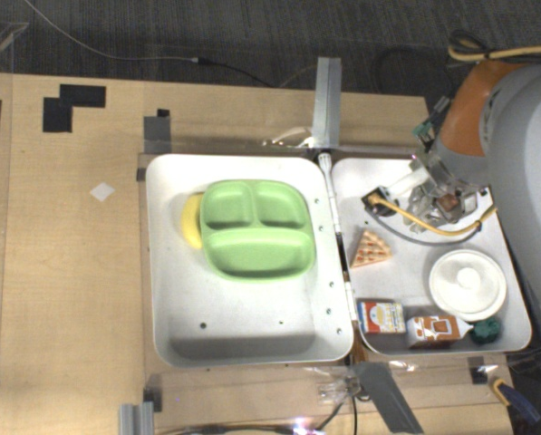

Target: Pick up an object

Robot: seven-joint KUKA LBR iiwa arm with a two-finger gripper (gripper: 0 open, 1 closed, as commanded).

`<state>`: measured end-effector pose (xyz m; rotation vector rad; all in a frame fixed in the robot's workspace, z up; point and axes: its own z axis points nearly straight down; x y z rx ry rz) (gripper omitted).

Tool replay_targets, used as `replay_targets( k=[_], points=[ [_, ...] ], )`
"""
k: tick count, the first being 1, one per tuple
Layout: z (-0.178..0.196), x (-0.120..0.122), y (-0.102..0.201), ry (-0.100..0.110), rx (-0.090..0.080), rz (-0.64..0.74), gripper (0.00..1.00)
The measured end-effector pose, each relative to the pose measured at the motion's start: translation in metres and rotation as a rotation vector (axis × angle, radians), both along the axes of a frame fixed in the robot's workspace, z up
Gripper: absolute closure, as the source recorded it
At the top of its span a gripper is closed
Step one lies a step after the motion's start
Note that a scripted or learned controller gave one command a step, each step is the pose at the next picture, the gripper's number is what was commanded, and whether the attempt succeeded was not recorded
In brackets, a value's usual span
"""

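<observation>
Yellow object (190, 221) half-hidden beneath green tray (255, 228)

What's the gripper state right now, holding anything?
Gripper: cannot be told. It sits low over the back of the right bin, seen from above, and nothing can be made out in its grasp.

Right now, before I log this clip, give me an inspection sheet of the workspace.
Surface: wooden bench with left bin and right bin side by side.
Job's things: green tray over a yellow item in left bin; waffle piece, white bowl, two cartons, dark green item in right bin.
Clutter: nothing seen.
Grippers: gripper over right bin's far end, holding nothing visible.
Cables: thin wire on the floor.
Surroundings: dark carpet.
</observation>
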<state>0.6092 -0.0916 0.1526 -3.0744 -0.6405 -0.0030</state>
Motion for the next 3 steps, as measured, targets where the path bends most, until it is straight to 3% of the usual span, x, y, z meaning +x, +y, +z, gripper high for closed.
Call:
replay_targets(
  k=[1, 3],
  points=[
    [-0.006, -0.019, -0.003, 0.001, 0.000, -0.015, 1.00],
    [-0.011, -0.033, -0.012, 0.000, 0.000, 0.044, 1.00]
  ],
)
